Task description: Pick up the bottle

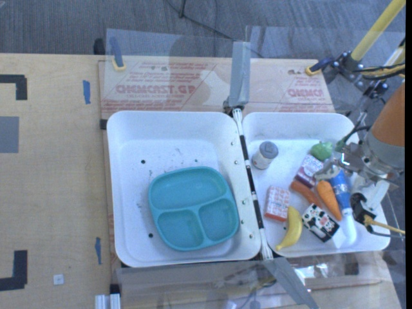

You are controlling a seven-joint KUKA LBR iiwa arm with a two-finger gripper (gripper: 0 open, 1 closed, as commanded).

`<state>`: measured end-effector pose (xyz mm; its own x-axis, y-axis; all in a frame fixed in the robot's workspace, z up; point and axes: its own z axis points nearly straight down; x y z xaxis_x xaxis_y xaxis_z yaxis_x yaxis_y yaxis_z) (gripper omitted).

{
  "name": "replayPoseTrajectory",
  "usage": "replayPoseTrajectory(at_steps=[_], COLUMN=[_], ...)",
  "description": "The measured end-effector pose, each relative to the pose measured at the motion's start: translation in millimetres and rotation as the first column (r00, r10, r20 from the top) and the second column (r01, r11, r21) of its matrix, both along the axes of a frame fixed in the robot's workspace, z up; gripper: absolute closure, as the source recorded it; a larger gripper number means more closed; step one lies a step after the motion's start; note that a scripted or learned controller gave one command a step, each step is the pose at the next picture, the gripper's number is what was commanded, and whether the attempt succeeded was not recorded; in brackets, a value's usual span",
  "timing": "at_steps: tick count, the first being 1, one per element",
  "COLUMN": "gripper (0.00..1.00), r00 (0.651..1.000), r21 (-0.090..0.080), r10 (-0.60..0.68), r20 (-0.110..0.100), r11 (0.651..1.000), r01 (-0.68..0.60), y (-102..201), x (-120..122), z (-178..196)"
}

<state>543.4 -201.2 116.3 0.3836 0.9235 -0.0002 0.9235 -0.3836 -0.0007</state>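
Observation:
The bottle (344, 205) lies in the right bin (283, 131), near its right wall. It has a blue upper part and a white lower end that points toward the front edge. An orange carrot (328, 199) lies right against its left side. My gripper (336, 166) hangs over the bottle's far end, between a green object (322, 150) and the carrot. The grey arm with its orange band (393, 124) comes in from the right. Nothing shows as lifted.
The right bin also holds a grey-capped jar (264, 154), a pink-and-white packet (310, 167), a red-and-white box (278, 203), a banana (291, 228) and a black-and-white box (320, 223). A teal divided plate (193, 206) sits in the left bin (129, 147).

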Motion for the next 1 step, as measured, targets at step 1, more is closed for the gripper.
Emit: replayPoseTrajectory(at_steps=[1], gripper=[1.00], r00=[1.000], r21=[-0.004], r10=[-0.001], r20=[0.008], r11=[1.000], r01=[0.001], y=[-2.0], x=[2.1], z=[13.5])
